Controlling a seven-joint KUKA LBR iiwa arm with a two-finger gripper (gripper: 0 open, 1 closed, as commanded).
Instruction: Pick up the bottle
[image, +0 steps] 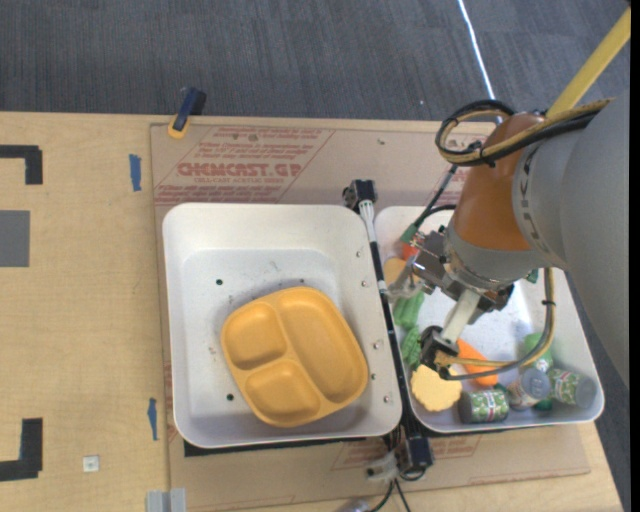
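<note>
Tan bench (80, 300) under us, and on it the left shallow white bin (190, 240) holds a yellow three-compartment plastic plate (293, 353). Right of that plate we see the grey two-finger gripper (440, 290) down over the cluttered right shallow white bin (592, 405). Released or clenched, we cannot tell. Farther right of the plate, past the gripper, the small clear plastic bottle (538, 385) lies on its side, near the gripper but apart from it.

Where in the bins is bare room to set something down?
Left bin: bare floor between its back wall and the plate, and a strip left of the plate. Right bin: crowded; the arm hangs over items along its front wall.
</note>
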